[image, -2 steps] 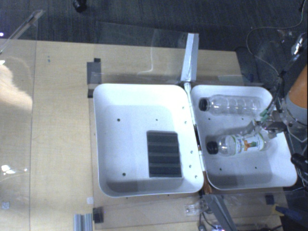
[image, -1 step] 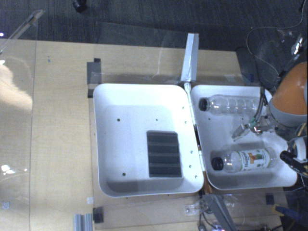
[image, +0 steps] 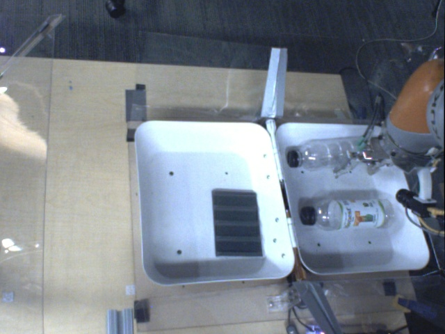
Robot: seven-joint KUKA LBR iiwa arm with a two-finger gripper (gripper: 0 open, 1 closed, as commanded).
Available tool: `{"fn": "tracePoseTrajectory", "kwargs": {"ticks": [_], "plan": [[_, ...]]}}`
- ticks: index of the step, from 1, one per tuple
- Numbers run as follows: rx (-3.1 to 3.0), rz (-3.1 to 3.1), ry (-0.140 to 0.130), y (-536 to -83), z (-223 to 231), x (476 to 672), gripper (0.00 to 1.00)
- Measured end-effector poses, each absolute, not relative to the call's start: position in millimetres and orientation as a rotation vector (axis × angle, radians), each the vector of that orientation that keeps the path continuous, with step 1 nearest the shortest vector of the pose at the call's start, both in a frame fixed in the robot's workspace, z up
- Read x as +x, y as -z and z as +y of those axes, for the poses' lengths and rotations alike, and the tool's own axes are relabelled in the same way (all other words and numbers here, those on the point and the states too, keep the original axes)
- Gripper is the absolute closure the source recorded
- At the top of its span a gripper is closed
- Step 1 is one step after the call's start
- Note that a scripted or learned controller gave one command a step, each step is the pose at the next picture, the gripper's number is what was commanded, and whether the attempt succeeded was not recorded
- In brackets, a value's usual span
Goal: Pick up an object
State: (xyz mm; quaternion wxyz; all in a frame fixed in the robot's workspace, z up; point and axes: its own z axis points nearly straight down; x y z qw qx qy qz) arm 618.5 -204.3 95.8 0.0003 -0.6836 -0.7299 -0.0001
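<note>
You've got two shallow white bins on the pale wooden bench [image: 76, 207]. The left bin [image: 156, 186] carries a dark ribbed rectangular block [image: 237, 222] at its 5 o'clock. The right bin [image: 410, 252] carries two clear plastic bottles with black caps, lying flat, caps toward 9 o'clock: the plain one [image: 320, 154] at 11, the labelled one [image: 345, 214] near centre. Your hand [image: 361, 155] sits at the plain bottle's 3 o'clock end; you can't tell its grip state.
</note>
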Motion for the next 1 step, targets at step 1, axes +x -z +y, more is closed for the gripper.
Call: {"fn": "tracePoseTrajectory", "kwargs": {"ticks": [1], "plan": [[-2.037, -2.304, -0.088, -84.7, -191.8, 644.8, 0.00]]}}
